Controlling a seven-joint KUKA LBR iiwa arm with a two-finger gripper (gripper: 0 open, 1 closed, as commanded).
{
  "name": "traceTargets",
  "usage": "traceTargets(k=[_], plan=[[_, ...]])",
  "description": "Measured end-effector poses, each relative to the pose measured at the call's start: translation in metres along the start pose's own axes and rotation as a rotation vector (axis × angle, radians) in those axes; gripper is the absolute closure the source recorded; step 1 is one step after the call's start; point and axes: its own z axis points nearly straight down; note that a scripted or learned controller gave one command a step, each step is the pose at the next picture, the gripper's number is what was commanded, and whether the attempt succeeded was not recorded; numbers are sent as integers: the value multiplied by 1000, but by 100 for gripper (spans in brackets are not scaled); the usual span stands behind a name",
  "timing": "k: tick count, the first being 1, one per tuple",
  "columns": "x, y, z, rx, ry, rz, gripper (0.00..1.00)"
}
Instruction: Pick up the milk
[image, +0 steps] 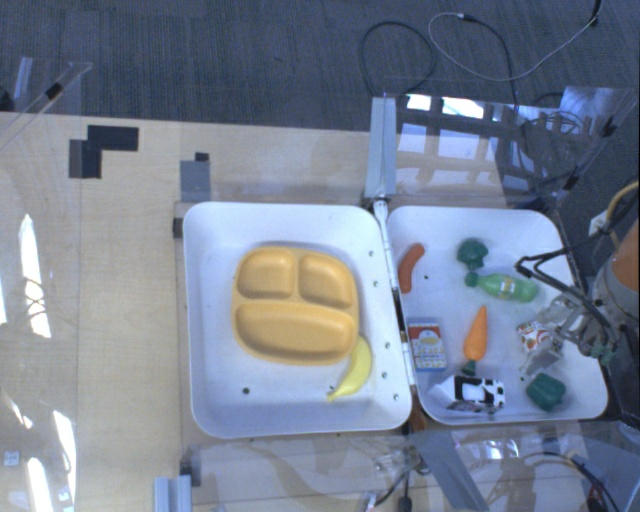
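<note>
The milk (479, 392) looks like a small black-and-white cow-patterned carton. It lies on its side near the front edge of the right bin (440, 230). My gripper (543, 338) reaches in from the right and hovers over the right side of that bin. It is to the right of the milk and a little farther back, apart from it, with nothing visibly held. A dark green block (546, 391) sits just below the gripper.
The right bin also holds a red sausage (410, 267), broccoli (472, 253), a green bottle (506, 288), a carrot (476, 334) and a small blue-topped box (427, 345). A yellow divided plate (296, 303) and a banana (353, 370) lie in the left bin (210, 300).
</note>
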Motion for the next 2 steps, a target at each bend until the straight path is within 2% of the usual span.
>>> traceTargets(k=[1,2], plan=[[1,10,-24,0,-4,-79,0],[-30,57,45,-1,0,-82,0]])
